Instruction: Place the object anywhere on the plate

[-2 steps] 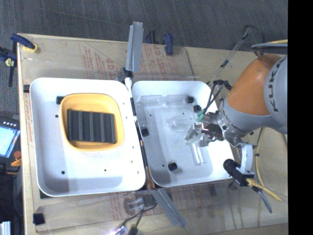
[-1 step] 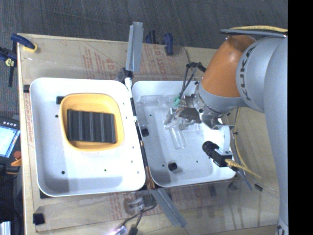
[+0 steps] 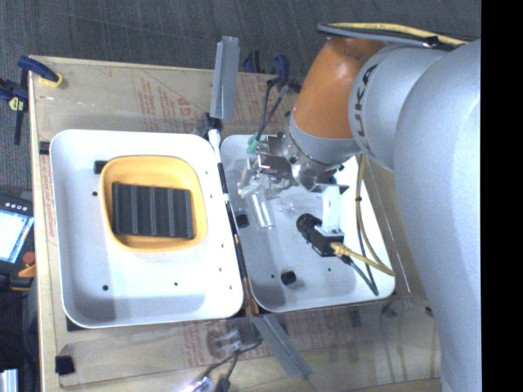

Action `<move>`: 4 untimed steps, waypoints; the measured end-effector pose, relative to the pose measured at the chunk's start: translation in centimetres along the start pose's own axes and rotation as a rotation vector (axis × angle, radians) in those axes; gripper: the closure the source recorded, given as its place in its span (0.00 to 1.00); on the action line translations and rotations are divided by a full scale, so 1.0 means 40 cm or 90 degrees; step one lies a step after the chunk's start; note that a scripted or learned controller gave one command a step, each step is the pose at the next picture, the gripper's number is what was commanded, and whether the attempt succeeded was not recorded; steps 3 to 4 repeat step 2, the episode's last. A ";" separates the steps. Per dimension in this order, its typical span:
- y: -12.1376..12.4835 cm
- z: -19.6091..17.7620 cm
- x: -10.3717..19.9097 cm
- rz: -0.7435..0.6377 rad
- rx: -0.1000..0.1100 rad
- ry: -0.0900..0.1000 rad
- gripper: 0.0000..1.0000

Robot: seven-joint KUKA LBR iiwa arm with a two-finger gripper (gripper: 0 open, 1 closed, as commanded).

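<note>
1. Left half of the frame: the left bin point(image 3: 65, 219) holds the plate point(image 3: 122, 174), a yellow, round-cornered piece with a dark ridged middle. It lies flat in the bin's upper part, with nothing on it.
2. Centre: the two bins' rims meet in a dark seam running top to bottom. The carry will probably have to pass over it.
3. Just right of centre: the gripper point(image 3: 260, 194) hangs low over the upper left part of the right bin point(image 3: 327, 288). Its tip is pale and glassy against the white floor, so I cannot tell whether it is open or closed, and nothing can be seen held in it.
4. Lower centre-right: a small black object point(image 3: 288, 278) sits alone on the right bin's floor, well apart from the gripper and toward the bottom of the frame. It is most likely the thing to move.
5. Right side: the arm point(image 3: 409, 96), grey with an orange band, fills the upper right. A black plug and yellow cable dangle from its wrist over the bin.
6. Doing this step well, as I judge it:
   - Bring the gripper down-frame until it is centred over the object.
   - Descend straight and close squarely, because so small a piece could slip or skid.
   - Lift clear of the rims before moving left to the plate.
</note>
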State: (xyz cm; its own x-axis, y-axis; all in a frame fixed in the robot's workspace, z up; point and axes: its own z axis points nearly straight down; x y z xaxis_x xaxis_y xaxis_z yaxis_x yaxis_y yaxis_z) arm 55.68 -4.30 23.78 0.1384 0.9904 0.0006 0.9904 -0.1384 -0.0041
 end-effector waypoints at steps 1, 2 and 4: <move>0.077 0.046 0.202 -0.116 0.000 -0.001 1.00; 0.078 0.046 0.202 -0.116 0.000 -0.001 0.00; 0.078 0.046 0.202 -0.116 0.000 -0.001 0.00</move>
